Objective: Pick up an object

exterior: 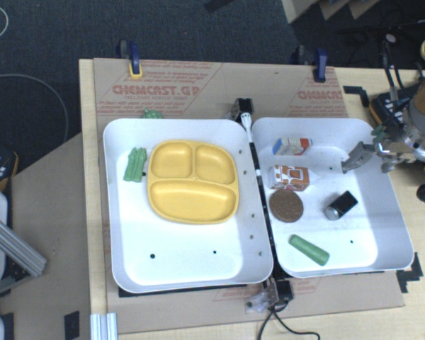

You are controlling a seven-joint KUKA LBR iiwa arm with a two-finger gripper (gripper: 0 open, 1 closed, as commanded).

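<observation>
My gripper [370,163] hangs over the right bin's [382,257] far right side, open, with nothing between its fingers. The bin holds a small red and white carton [292,146], a brown and white packet [290,177], a brown round disc [287,206], a black and silver block [341,205] and a green cylinder [309,249]. The black block lies nearest, below and left of the gripper, apart from it.
The left bin [177,261] holds a yellow divided plate [193,181] and a green bundle [135,165] by its left wall. The bins meet at a middle ridge [258,190]. Blue clamps [134,57] pin the brown board at the back.
</observation>
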